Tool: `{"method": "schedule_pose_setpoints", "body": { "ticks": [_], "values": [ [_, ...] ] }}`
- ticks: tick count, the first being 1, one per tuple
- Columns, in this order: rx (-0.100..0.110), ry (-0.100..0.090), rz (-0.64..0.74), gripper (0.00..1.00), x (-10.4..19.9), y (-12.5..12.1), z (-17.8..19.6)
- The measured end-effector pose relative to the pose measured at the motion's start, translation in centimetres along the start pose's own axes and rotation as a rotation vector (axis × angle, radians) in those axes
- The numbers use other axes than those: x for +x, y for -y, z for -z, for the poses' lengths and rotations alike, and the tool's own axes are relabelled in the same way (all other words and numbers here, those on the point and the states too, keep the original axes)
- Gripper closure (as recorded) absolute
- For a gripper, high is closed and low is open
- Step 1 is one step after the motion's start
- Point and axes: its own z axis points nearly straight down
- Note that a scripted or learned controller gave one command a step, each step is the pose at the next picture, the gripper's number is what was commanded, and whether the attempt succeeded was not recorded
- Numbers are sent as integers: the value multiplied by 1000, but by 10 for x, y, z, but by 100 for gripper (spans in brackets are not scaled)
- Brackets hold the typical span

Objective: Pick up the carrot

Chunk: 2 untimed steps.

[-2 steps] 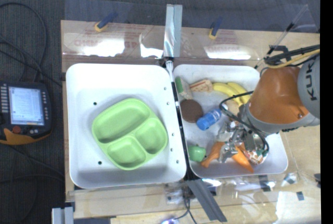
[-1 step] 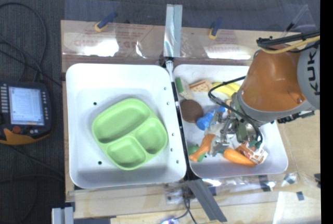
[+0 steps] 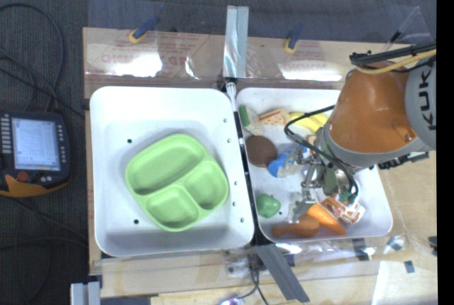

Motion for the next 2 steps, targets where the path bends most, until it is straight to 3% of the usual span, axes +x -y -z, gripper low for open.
{"method": "schedule_pose_setpoints", "body": {
  "ticks": [1,2],
  "values": [
    [-1,3,-115,0,-4,49,-87],
    [-1,7,-115,100,-6,48,-79]
  ]
}}
